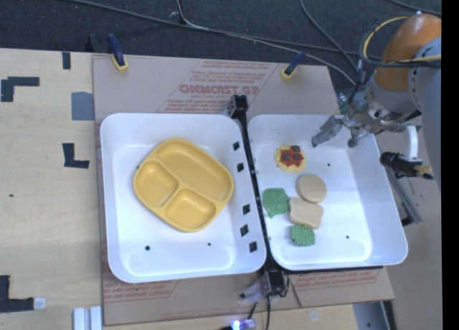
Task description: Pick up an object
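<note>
The gripper (pixel 336 133), fingers spread and holding nothing, hangs over the right bin (pixel 373 242) beside the little pizza (pixel 290 157), apparently lining up on the toy foods clustered toward the divider.

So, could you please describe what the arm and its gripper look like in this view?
The arm is grey with a rounded orange band above the wrist. A yellow-edged cable loops beside that band. The gripper is a small metallic-grey unit ending in two thin dark fingers.
</note>
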